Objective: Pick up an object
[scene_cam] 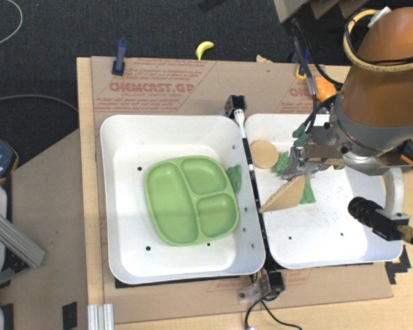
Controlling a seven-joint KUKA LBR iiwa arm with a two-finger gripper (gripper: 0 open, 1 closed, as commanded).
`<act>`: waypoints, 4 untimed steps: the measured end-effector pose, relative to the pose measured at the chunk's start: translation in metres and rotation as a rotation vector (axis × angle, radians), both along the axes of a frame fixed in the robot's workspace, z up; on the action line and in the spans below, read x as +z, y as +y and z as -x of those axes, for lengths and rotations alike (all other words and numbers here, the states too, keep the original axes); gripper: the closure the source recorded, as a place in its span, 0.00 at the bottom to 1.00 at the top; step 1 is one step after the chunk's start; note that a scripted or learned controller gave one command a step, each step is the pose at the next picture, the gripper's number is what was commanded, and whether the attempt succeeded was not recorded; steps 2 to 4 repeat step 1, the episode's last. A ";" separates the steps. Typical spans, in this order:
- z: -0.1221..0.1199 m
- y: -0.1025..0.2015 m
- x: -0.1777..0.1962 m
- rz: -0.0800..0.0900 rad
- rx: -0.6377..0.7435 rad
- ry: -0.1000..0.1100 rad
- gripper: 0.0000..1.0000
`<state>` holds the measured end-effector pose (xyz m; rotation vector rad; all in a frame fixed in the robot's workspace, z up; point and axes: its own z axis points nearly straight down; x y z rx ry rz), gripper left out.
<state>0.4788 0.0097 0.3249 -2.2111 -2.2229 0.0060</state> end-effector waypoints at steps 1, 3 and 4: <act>-0.005 0.074 0.039 -0.001 0.004 -0.012 1.00; -0.005 0.074 0.039 -0.001 0.004 -0.012 1.00; -0.005 0.074 0.039 -0.001 0.004 -0.012 1.00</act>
